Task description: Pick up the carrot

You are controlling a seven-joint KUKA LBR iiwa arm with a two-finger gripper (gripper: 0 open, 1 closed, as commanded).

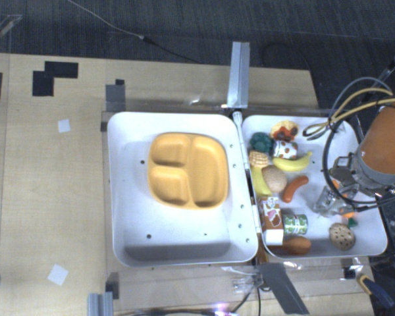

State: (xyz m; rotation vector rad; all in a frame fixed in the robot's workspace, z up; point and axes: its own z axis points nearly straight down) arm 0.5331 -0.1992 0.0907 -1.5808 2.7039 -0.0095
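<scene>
The carrot (347, 216) is a small orange piece with a green tip, lying in the right part of the right bin (374, 247), mostly hidden under the gripper. My gripper (331, 203) hangs low over the bin floor, directly beside and partly above the carrot. The grey arm with its orange band (384, 143) reaches in from the right over the bin.
Left of the gripper lie a red sausage (294, 188), a green can (294, 224) and a banana (293, 163). A cookie (342, 236) sits just below the carrot. The left bin (128, 242) holds a yellow divided plate (187, 170). Cables loop above the wrist (345, 110).
</scene>
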